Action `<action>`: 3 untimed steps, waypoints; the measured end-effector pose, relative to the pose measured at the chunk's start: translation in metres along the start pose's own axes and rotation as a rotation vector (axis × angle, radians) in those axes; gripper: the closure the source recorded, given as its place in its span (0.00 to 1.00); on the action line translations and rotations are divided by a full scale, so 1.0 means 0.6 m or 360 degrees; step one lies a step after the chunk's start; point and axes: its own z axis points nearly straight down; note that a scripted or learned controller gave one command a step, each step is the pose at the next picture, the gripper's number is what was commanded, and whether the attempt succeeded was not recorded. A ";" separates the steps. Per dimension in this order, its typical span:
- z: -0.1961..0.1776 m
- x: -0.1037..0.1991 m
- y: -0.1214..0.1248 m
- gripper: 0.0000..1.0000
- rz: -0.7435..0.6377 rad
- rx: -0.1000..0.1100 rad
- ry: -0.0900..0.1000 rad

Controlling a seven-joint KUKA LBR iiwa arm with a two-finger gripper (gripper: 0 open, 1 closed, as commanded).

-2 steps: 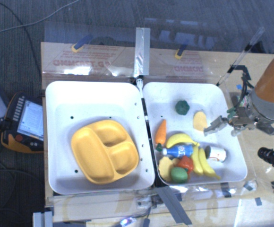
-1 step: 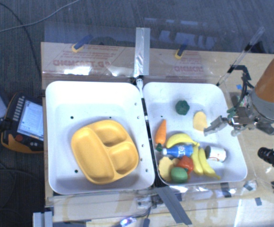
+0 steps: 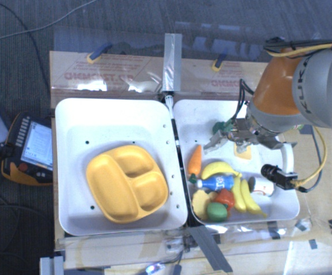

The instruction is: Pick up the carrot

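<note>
Ideally, the end effector [image 3: 216,137], grip state unclear, drops over the carrot's [image 3: 195,159] middle, clear of the banana [image 3: 218,169].

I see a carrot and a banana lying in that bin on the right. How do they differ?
The carrot is orange, straight and tapered; the banana is yellow and curved. The carrot lies nearly lengthwise along the bin's left wall, while the banana arcs crosswise. The carrot lies a little apart at the top of the heap; the banana rests against the blue bottle. Both lie flat in the right bin, left of the gripper.
</note>
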 end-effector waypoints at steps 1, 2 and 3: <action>-0.015 0.040 0.080 0.00 -0.0296 -0.0002 -0.0004; 0.138 -0.010 0.043 0.00 -0.0011 -0.0009 -0.0004; 0.122 -0.008 0.044 1.00 -0.0013 -0.0011 0.0000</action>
